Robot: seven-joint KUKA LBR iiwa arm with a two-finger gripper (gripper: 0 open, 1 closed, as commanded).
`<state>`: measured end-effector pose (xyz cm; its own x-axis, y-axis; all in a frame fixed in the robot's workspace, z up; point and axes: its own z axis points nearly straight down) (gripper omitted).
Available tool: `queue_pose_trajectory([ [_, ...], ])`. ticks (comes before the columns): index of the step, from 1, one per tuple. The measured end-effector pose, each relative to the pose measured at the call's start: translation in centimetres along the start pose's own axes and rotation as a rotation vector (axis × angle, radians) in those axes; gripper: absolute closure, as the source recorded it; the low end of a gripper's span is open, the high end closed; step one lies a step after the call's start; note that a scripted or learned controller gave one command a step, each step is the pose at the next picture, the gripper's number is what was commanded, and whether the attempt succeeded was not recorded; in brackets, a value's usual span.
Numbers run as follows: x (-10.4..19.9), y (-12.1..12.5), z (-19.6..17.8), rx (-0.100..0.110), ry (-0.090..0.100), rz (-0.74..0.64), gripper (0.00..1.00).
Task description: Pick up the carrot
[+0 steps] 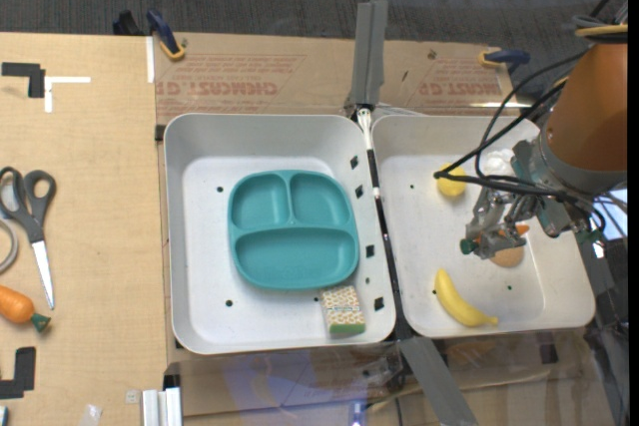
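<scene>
Orange against the pale wood, a carrot (pixel 15 305) lies on the bench (pixel 90 214) at the far left, outside both bins, just below a pair of scissors (pixel 32 224) with grey handles. To the right sits the left bin (pixel 190 214), which holds a teal divided plate (pixel 294 228); a sponge (pixel 344 311) rests by the plate's lower right corner, touching or nearly touching its rim. In the right bin (pixel 419 214) a lemon (pixel 451 185) lies near the upper middle and a banana (pixel 461 301) near the front wall. The gripper (pixel 491 240) hangs low over that bin, between the two fruits, right above a small tan and orange object (pixel 509 255); cables and shadow hide whether it is parted or closed, so I cannot tell. The arm (pixel 599 115) reaches in from the right.
</scene>
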<state>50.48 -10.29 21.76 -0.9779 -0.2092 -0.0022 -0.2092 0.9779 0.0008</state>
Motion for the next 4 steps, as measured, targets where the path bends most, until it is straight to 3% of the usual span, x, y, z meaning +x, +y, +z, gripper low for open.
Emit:
queue_pose_trajectory([
  [1,1.4,-6.9,-9.6,0.002,-0.002,0.165,1.00],
  [2,3.2,-5.5,1.6,0.000,0.001,0.143,1.00],
  [3,-0.7,-7.9,-13.0,0.002,-0.003,-0.221,1.00],
  [4,1.1,-8.1,-0.9,-0.001,0.000,-0.308,1.00],
])
